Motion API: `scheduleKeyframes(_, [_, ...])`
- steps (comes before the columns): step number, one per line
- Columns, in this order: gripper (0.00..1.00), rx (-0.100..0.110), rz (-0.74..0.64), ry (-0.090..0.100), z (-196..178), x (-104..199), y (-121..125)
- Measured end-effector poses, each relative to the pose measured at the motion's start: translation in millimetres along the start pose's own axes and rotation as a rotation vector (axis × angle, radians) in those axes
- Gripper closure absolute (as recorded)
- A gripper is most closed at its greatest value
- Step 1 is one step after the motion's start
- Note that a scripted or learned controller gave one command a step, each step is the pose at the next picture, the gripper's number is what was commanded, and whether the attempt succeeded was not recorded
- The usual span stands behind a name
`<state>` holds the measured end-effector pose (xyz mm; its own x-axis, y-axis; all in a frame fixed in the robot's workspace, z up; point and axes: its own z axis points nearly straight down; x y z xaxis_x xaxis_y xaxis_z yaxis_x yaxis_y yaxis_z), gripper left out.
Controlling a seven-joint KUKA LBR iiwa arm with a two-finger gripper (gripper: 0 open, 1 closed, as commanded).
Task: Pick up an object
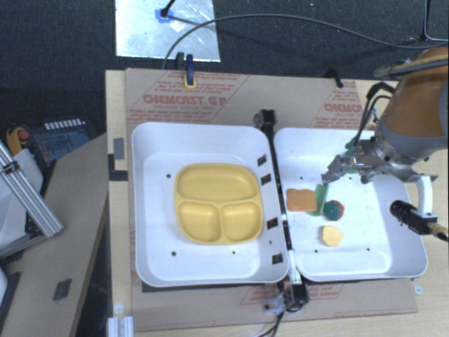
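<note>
Nearest the camera, the two shallow white plastic bins sit side by side on the bench. Left bin (151, 188) holds a pale yellow plastic tray (216, 202) with three compartments, lying flat near the middle.

Across the black hinge strip (275, 188) between them, the right bin (372, 258) carries the candidates for picking: a flat orange-brown slab like a slice of toast (302, 201) close to the divider, a narrow green strip (321, 195) touching its right edge, a small round multicoloured ball (332, 210) just right of that, and a small pale yellow disc (331, 236) nearer the camera.

Farther right, the grey two-finger gripper (335, 170) hangs above the far part of that bin, just beyond the green strip; nothing sits between its fingers, and how wide they stand I cannot tell (they are too small and blurred).

Risks, as I judge them: the toast, strip and ball crowd together, so a descent there may catch two things or shove one aside; the ball may roll off a closing finger; the flat toast gives little edge to grip; a descent too far left may strike the divider.
</note>
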<state>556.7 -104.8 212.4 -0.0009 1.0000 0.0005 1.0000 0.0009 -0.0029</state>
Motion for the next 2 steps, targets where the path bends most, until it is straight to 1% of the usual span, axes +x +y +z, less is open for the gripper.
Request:
scheduleKeyframes(1, [0.0, 0.0, 0.0, 0.001, 45.4, 7.9, -2.5])
scheduleKeyframes(2, [0.0, -0.001, 0.0, 0.0, 106.0, 8.1, 3.5])
